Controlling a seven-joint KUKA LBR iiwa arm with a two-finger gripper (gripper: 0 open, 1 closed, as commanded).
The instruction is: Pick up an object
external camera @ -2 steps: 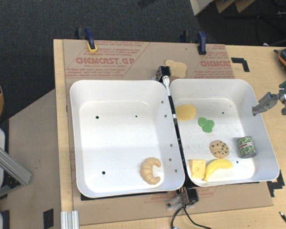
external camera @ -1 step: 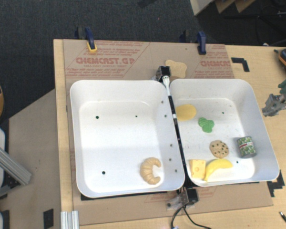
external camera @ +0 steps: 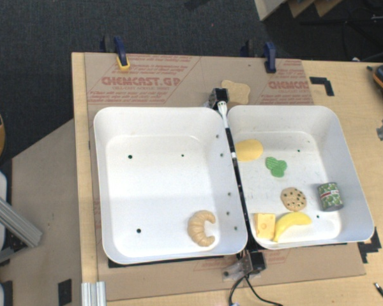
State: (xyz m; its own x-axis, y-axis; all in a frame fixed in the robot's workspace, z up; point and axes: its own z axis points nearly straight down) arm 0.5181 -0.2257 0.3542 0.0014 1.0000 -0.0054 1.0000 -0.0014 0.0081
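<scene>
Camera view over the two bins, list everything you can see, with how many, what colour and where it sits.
bins: two, white, side by side on the bench
croissant: one, tan, left bin, near front right corner
yellow lump: one, yellow, right bin, by its left wall
green piece: one, green, right bin, middle
cookie: one, tan with dark chips, right bin, toward front
green can: one, green, right bin, near right wall
cheese wedge: one, yellow, right bin, front left
banana: one, yellow, right bin, front, beside the cheese wedge
clamps: two, blue, back edge of the bench
</scene>
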